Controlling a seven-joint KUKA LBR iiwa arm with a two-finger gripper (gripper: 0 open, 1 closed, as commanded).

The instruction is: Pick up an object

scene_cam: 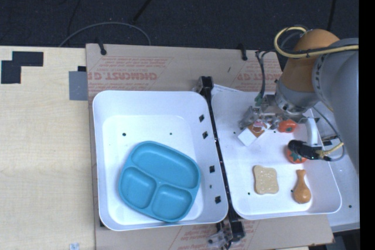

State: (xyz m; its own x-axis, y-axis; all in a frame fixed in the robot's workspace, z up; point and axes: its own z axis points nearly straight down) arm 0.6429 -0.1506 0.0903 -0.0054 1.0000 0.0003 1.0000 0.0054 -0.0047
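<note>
My gripper (256, 121) hangs low over the back left part of the right bin (331, 205), with the arm reaching in from the right. A small white block (247, 137) lies just below and left of it, close to or touching its tip. A small reddish-brown piece (258, 127) sits right at the gripper's tip; whether it is gripped cannot be made out. A red-orange item (287, 125) lies just right of the gripper. Further forward lie an orange-red piece (292, 153), a toast slice (266, 180) and a tan drumstick (301, 187).
The left bin (108, 108) holds a blue divided plate (159, 180) in its front half. A black divider rail (212, 143) runs between the two bins. Cardboard lies under both bins, and the pale bench (41, 155) extends to the left.
</note>
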